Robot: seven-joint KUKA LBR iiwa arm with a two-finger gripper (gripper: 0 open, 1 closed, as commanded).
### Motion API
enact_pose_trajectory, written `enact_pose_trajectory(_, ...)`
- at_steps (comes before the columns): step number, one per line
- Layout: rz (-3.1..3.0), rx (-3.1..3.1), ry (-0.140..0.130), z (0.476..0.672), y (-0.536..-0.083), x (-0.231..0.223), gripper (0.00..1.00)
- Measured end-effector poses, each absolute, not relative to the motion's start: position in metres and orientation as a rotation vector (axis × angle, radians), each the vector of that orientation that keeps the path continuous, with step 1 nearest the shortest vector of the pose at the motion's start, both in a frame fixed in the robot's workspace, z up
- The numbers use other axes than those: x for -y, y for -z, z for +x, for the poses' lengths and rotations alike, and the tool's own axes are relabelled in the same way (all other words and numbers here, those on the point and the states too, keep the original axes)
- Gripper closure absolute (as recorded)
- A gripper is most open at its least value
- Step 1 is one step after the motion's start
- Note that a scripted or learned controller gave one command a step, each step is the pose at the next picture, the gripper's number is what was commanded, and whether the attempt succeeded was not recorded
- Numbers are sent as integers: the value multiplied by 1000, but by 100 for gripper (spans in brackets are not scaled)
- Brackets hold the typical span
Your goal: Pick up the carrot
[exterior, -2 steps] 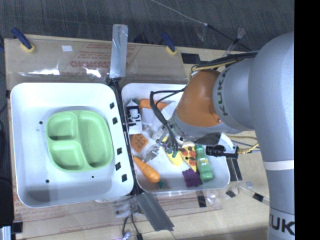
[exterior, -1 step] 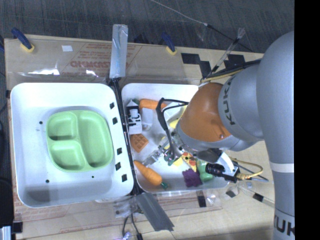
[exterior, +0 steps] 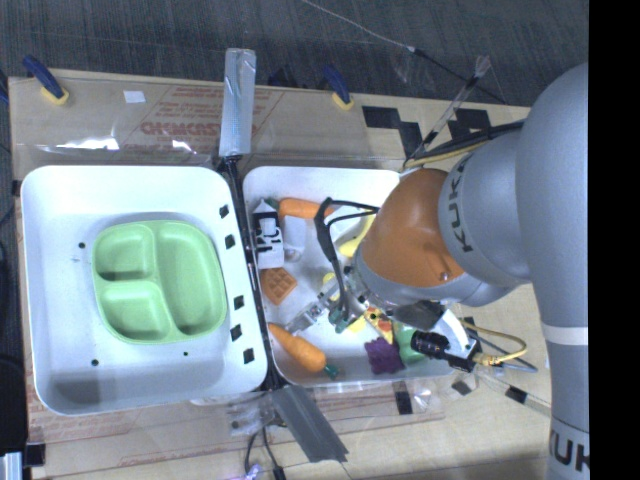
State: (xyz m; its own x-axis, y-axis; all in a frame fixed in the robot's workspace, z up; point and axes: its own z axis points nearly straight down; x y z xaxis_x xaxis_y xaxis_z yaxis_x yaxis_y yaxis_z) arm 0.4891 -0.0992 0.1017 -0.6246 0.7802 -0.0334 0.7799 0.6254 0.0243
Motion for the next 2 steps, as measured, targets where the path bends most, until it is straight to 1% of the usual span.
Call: enact_pose_trajectory(2,1895,-2481,-5,480,-95,104,0)
